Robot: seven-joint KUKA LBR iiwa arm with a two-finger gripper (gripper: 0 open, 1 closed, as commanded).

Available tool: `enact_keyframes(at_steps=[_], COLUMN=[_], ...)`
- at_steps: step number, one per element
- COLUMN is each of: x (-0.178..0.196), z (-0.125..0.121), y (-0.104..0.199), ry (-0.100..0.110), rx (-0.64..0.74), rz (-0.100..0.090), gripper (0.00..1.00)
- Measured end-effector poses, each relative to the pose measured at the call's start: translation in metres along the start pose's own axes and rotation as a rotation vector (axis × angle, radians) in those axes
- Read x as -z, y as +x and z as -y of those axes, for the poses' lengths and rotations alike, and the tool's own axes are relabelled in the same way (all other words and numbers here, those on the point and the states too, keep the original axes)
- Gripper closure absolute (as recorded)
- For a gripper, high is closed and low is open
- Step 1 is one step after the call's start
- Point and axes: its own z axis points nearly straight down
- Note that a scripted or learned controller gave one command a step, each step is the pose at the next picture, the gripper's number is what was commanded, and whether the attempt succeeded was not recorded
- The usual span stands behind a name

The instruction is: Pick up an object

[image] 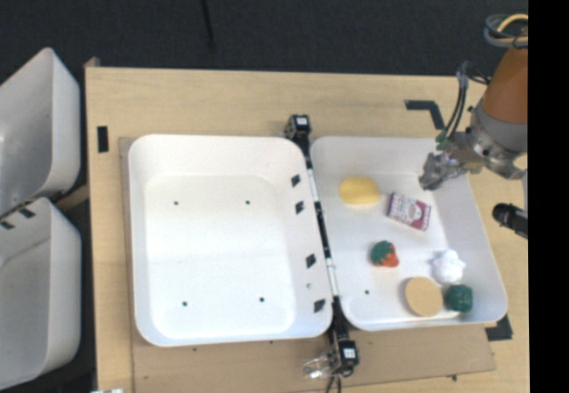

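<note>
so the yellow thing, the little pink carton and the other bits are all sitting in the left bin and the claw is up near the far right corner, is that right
Not quite. The camera view shows the yellow thing, the pink carton and the other bits in the right bin, not the left bin. The rest holds: the claw is up near that bin's far right corner.

Light is even and fairly bright, seeming to fall from above. The two white bins (213, 236) are close to blown out, their inner walls barely told from their floors. Shadows are faint and short: thin dark rims under the small things in the right bin (356, 293). The tabletop (267, 102) looks washed pale. The floor behind is dark and grainy. The whole picture is soft, with fine detail smeared and edges slightly fuzzy.
</note>
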Motion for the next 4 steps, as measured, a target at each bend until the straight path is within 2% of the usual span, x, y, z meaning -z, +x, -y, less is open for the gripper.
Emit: enact_keyframes(at_steps=[1,2,3,4], x=[-0.014,0.176,-0.001,0.102], z=[0.098,0.102,0.121,0.056], y=[-0.021,-0.020,-0.017,0.028], ry=[0.012,-0.014,0.019,-0.009], rx=[0.000,0.011,0.006,0.017], rz=[-0.005,0.003,-0.011,-0.003], gripper=[1.00,1.00,1.00,1.00])
